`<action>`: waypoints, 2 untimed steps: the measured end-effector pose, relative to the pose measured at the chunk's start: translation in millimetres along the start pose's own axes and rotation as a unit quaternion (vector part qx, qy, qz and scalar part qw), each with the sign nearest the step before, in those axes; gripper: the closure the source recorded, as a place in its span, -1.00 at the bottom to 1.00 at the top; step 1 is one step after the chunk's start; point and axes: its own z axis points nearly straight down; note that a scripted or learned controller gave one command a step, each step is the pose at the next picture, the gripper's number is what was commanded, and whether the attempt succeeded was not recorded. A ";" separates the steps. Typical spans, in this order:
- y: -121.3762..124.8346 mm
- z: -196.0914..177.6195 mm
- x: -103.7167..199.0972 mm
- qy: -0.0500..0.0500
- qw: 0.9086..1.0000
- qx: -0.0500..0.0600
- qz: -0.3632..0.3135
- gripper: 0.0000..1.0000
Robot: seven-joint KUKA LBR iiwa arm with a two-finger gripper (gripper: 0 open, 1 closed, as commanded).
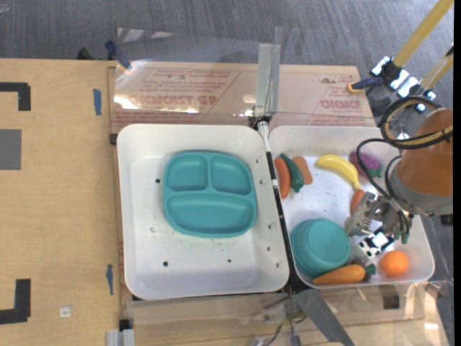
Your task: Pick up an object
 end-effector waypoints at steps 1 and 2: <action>-2.0 1.1 0.5 0.001 1.000 0.001 0.001 -1.00; -17.3 14.0 -2.7 0.008 1.000 0.000 0.023 -1.00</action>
